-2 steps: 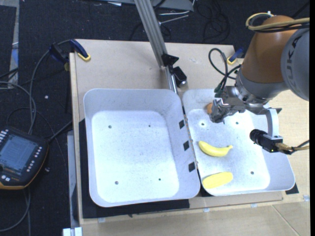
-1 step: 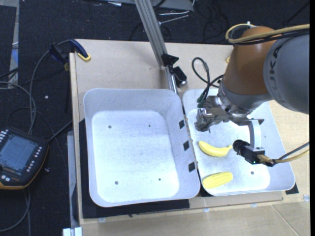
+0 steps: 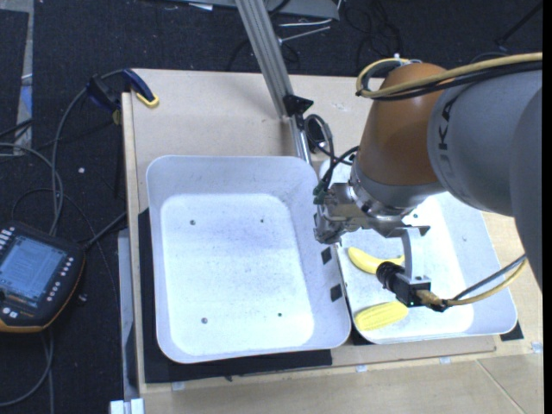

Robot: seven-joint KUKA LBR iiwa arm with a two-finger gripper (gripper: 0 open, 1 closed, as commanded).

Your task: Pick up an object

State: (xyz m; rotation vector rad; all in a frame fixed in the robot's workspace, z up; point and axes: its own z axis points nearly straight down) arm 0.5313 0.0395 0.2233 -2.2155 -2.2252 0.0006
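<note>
We judge the curved yellow plastic banana (image 3: 373,261), lying near the left wall of the right white bin (image 3: 483,317), light, stiff, slippery; grasp it mid-length. We cannot tell the gripper (image 3: 332,227) state.

The grey arm (image 3: 492,136) reaches in from 3 o'clock, its orange band (image 3: 401,123) above the wrist, which points down and toward 7 o'clock. The gripper (image 3: 332,231) hangs below the wrist, left of centre-right, its fingers hidden by the mount.
</note>
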